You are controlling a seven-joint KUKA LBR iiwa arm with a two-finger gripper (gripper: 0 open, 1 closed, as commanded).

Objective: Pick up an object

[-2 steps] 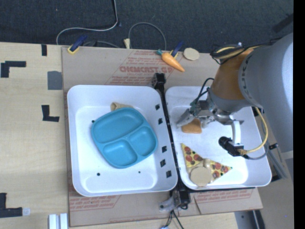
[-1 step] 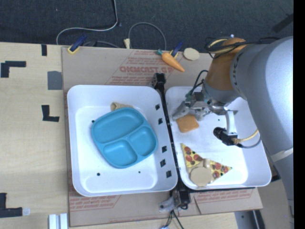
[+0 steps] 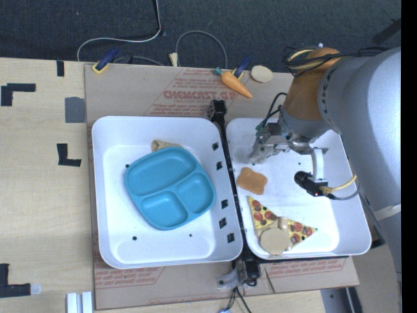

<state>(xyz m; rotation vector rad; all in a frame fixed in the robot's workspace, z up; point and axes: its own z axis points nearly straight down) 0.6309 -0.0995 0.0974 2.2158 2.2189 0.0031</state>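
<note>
My gripper (image 3: 260, 154) reaches down into the right bin (image 3: 352, 230), just above and to the right of a toast-coloured bread piece (image 3: 252, 180). Nothing shows between its fingers. Below the bread lies a pizza slice (image 3: 266, 215) with a round tan cookie (image 3: 274, 241) resting on it. The left bin (image 3: 104, 175) holds a blue divided plate (image 3: 171, 186), and a tan piece (image 3: 159, 145) peeks out from behind the plate's top edge.
A toy carrot (image 3: 236, 84) and a pale round piece (image 3: 261, 74) lie on the cardboard behind the bins. The grey arm with its orange band (image 3: 313, 90) covers the right bin's far right side. Cables run across the dark floor at the top.
</note>
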